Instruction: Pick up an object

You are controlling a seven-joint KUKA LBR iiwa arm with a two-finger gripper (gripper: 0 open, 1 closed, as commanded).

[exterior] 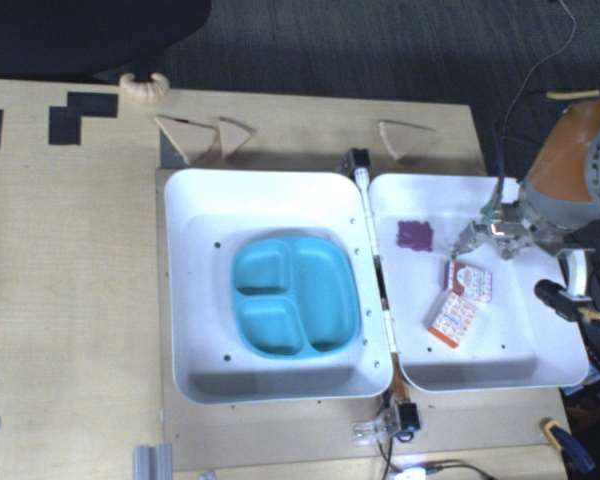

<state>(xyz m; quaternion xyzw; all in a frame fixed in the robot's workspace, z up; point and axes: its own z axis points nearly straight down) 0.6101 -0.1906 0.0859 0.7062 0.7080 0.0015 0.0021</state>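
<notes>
Just above the red-and-white packet, gripper with fingers spread, nothing between them

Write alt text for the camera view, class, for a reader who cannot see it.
A grey robot arm with an orange band reaches from the right, its gripper low over the right white bin, just above a red-and-white packet and beside a small purple object. The left white bin holds a blue divided tray.

Pale wooden bench against dark grey carpeted floor.
</notes>
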